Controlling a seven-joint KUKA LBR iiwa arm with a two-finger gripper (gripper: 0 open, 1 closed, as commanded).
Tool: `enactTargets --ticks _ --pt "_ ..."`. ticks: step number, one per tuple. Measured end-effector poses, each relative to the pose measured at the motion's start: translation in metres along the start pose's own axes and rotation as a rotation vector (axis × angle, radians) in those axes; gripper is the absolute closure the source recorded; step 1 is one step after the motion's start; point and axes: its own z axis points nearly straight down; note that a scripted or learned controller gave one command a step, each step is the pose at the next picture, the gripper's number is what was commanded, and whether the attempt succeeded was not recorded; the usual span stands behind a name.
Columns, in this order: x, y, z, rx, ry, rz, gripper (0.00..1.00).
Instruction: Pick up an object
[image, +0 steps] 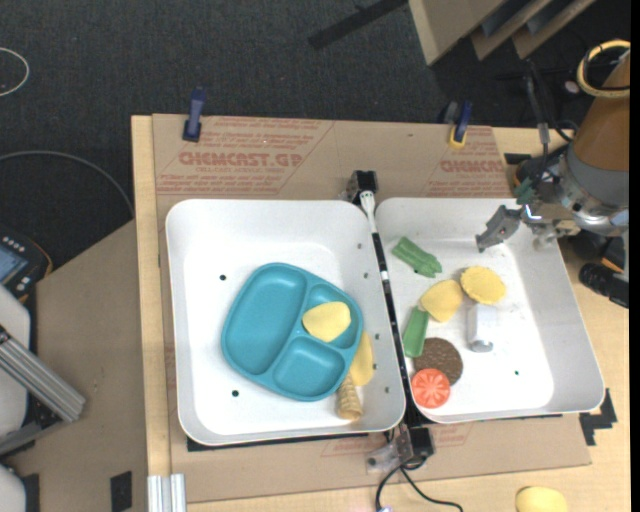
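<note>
Toy food pieces are lying bunched in the right bin (560, 330), and any of them could serve as the object to lift. The end effector (497, 232) is hanging over that bin's upper right part, with nothing visibly between its fingers; whether they are spread or pressed together, I cannot tell from this slant.

Crowding is looking like the main risk. The yellow ruffled piece (483, 285), the smooth yellow lump (441, 299) and the small grey cylinder (481, 328) are sitting just beside one another, so a descending finger could be landing on a neighbour and shoving it aside instead of straddling one item. The cylinder is round and looks slick, so it may be rolling away from a closing pinch. The brown disc (439, 359) and the red tomato slice (431, 388) are lying flat and touching, offering little height to grip. The upper green pod (415, 256) is lying more apart, and probably making the easier target; the lower green pod (415, 331) is lying close to the divider between the bins.

The left bin (190, 250) is holding a glossy teal sectioned plate (265, 330), a pale yellow lump (326, 320) resting in one compartment, and a waffle-textured cone (350, 402) at the plate's edge. Everything appears to be smooth moulded plastic.
</note>
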Motion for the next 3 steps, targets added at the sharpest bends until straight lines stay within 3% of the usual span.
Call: enactTargets --ticks 1,2,3 --pt "0.037 -0.057 0.124 0.003 0.001 0.0 0.0" --pt "0.035 -0.054 0.11 -0.005 -0.001 0.001 1.0" --pt "0.018 -0.014 0.092 -0.006 -0.003 -0.002 1.0"
